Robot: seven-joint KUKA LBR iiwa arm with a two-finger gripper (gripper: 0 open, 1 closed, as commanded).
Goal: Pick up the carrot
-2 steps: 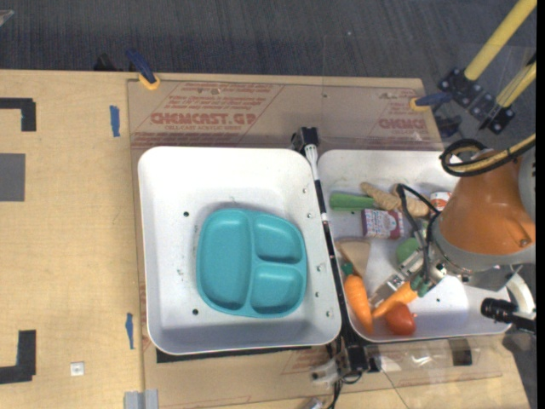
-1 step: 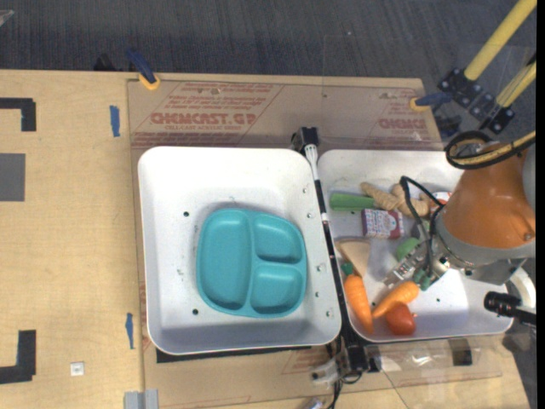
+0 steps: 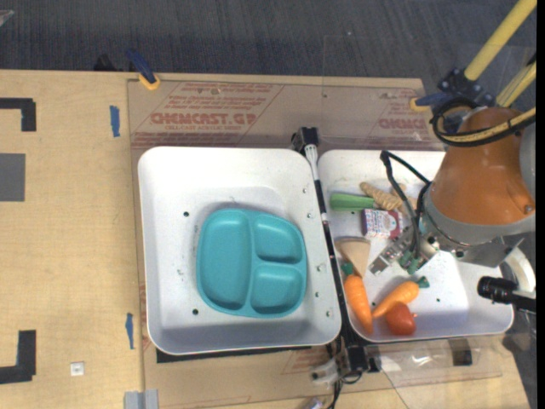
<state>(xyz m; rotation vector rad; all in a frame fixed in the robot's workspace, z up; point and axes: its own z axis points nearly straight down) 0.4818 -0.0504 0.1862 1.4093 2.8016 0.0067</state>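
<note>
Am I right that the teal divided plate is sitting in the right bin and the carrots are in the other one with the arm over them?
Not quite. The camera view shows the teal divided plate in the left bin, not the right. The carrots lie in the right bin, with the arm over that one.

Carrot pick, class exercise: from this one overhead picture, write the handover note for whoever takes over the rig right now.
Pincer: hangs over the middle of the right bin, above the clutter; whether it is open or shut cannot be told, and nothing is visibly held.
Carrots: two in the right bin. One carrot lies along the left wall near the front; a second carrot lies slanted beside a red tomato-like piece.
Left bin: holds a teal divided plate.
Done: no carrot lifted.
Left: lower, grip a carrot, lift.
</note>
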